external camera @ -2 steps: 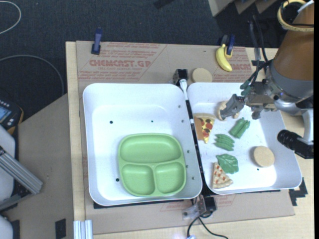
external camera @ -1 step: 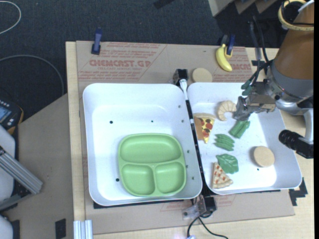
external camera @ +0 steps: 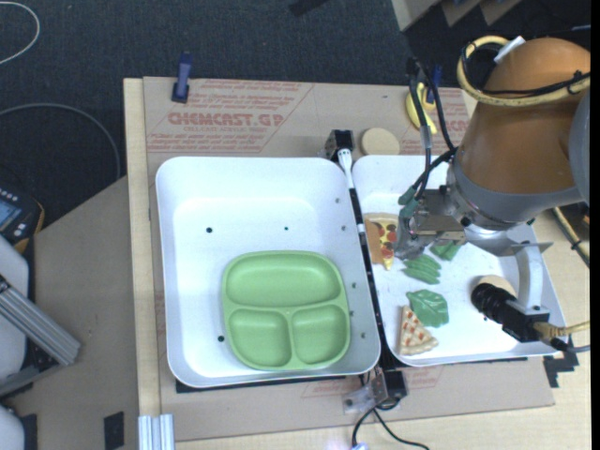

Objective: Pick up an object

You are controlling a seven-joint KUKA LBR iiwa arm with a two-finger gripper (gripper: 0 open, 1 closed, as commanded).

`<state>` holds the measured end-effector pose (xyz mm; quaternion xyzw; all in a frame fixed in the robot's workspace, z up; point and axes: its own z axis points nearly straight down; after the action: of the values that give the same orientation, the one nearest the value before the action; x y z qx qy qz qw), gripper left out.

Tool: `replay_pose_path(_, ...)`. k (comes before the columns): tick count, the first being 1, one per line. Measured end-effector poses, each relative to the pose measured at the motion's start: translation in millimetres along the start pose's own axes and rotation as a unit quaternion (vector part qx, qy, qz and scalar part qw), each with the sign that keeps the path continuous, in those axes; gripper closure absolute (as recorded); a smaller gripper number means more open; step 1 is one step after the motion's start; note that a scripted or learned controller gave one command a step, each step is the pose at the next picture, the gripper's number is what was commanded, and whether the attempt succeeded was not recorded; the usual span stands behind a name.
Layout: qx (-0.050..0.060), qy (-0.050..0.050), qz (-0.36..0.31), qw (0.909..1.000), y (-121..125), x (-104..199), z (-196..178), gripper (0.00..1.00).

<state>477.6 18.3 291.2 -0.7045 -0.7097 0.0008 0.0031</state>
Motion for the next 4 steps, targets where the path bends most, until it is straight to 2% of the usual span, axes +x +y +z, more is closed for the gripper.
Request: replay_pose_path(4, -0.006, -0.002, 0.003, 1.0000, 4, -3, -41, 1.00)
